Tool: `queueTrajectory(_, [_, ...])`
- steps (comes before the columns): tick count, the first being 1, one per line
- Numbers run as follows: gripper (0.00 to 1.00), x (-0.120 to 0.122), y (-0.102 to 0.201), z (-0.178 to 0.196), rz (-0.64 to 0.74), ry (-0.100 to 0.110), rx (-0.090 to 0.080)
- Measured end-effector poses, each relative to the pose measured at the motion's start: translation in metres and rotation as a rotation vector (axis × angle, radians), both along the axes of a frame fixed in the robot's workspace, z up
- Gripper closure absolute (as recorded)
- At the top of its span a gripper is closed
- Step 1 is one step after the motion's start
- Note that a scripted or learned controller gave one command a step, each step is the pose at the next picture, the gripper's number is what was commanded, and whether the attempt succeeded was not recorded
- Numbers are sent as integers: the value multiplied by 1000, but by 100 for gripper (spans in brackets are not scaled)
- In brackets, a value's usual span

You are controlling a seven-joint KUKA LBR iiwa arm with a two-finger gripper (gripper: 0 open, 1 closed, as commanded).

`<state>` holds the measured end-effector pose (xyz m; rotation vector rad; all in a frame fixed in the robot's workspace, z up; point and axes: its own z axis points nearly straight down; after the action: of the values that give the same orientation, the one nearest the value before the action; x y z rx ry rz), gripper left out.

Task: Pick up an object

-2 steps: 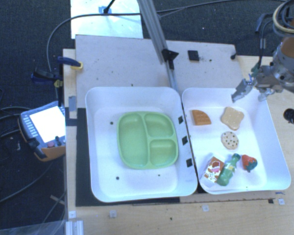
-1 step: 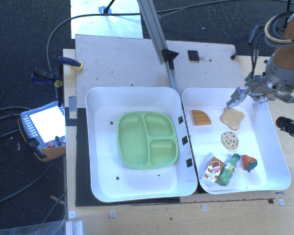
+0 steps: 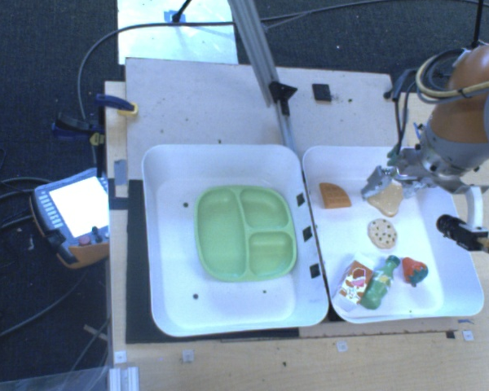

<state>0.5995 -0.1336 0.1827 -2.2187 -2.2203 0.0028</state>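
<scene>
While hanging near the right bin's (image 3: 473, 300) far edge, the gripper (image 3: 389, 182) has fingers clamped on a pale tan, flat piece (image 3: 387, 200).

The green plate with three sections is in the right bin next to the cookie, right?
Not quite. The camera view shows the green plate in the left bin. The cookie lies in the right bin, so they are in separate bins.
</scene>
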Motion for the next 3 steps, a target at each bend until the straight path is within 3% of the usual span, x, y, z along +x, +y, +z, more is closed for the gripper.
queueTrajectory(1, [0, 5, -4, -44, 0, -3, -1])
queueTrajectory(2, [100, 6, -4, -30, 1, -8, -2])
queueTrajectory(3, [100, 16, -6, 17, 4, -10, -2])
